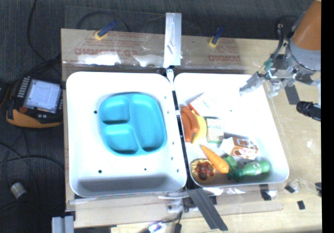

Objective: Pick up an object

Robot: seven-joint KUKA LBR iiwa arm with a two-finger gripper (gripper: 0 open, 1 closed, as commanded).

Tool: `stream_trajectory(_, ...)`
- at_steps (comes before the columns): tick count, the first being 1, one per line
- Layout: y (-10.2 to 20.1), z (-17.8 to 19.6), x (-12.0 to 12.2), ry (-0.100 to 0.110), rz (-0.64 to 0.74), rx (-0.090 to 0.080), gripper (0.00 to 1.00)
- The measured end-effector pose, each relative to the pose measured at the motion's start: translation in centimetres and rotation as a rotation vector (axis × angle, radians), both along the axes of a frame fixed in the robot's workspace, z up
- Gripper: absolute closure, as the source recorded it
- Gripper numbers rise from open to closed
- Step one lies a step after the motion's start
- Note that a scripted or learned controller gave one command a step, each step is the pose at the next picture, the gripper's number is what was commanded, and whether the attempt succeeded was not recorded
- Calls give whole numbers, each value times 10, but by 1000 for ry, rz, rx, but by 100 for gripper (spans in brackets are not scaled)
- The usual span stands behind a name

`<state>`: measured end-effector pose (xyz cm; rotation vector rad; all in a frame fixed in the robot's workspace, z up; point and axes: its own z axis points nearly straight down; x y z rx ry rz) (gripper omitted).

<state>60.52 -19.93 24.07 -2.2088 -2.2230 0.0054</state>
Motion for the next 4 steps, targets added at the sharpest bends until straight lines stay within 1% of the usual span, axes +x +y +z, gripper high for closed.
stream_trajectory(1,12,-42,23,1,-17,-6,0)
stream_trajectory(2,90,-144,-30,1,-3,0,0)
stream_trajectory(3,90,-144,-30,1,-3,0,0)
stream_trajectory(4,91,-139,-30,9,1,3,100)
